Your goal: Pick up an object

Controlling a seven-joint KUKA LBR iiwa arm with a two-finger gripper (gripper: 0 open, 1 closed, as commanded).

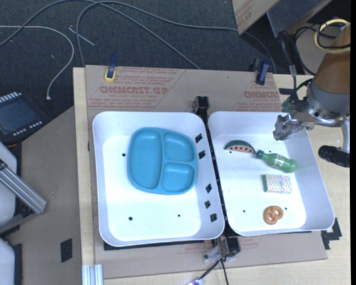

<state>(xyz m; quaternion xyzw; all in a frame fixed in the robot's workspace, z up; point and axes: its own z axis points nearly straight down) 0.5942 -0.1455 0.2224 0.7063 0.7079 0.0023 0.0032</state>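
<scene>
The right bin (311, 167) holds a watermelon slice (239, 147), a green bottle (276, 161) lying on its side, a small patterned white block (277, 183) and a brown pretzel (272, 214). My gripper (283, 128) hangs over the bin's far right part, above and slightly right of the bottle, with nothing seen in it. A blue divided plate (162, 160) lies in the left bin (111, 183).
A black clip-lined divider (207, 161) separates the two bins. Blue clamps (111, 69) (261, 71) hold the cardboard base at the back. Cables run across the floor behind the bench, and a cardboard box (250, 14) sits at the far right.
</scene>
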